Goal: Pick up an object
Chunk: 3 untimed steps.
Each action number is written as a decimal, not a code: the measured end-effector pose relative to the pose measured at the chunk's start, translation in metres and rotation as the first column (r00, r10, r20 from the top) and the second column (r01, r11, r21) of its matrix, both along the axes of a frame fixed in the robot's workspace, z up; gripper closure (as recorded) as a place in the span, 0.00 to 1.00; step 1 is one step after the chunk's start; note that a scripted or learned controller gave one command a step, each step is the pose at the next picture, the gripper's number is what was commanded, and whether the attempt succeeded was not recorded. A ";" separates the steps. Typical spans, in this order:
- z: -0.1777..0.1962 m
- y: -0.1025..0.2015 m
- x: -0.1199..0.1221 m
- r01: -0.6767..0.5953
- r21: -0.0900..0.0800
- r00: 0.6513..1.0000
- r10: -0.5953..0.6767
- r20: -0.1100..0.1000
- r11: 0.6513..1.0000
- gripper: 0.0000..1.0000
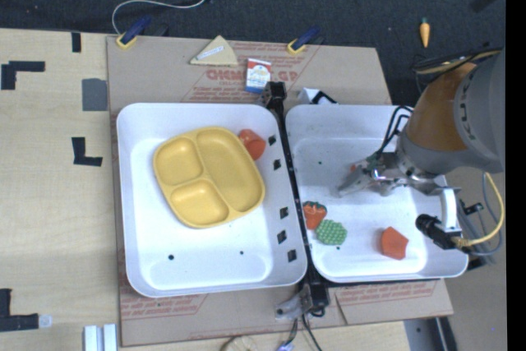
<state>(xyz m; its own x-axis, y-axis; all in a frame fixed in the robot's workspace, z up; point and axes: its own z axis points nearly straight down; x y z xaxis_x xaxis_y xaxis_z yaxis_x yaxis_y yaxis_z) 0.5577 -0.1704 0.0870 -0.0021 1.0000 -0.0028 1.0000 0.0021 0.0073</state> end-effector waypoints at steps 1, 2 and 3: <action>-0.001 -0.020 -0.073 0.003 0.000 1.000 -0.003 -0.005 1.000 0.00; 0.004 0.040 0.013 -0.001 0.004 1.000 0.001 -0.007 1.000 0.00; 0.078 -0.020 0.035 0.002 0.000 1.000 -0.002 -0.005 1.000 0.00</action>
<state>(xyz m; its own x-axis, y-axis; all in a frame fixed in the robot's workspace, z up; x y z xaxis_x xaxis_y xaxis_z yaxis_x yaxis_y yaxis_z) 0.5923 -0.1902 0.1648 0.0000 1.0000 -0.0031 1.0000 0.0000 0.0022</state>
